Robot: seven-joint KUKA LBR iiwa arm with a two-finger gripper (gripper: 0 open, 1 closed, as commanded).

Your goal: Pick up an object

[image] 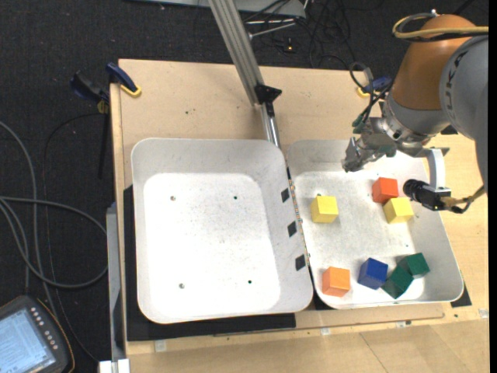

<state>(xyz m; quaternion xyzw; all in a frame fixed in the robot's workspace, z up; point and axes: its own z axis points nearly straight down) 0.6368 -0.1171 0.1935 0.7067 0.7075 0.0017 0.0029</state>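
We see the gripper hanging over the upper part of the right bin; whether its claw is open, we cannot tell. Seven blocks lie below, the red block nearest.

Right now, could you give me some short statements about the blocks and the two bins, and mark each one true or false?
1. All the blocks lie in the right bin. True.
2. There are two blue blocks. False: there is one blue block.
3. The red block touches a yellow block. True, as far as the view shows.
4. The gripper holds the other yellow block. False: that block lies on the bin floor, apart from the gripper.
5. The orange block lies at the far end of the bin. False: it lies near the front edge, left of the blue block.
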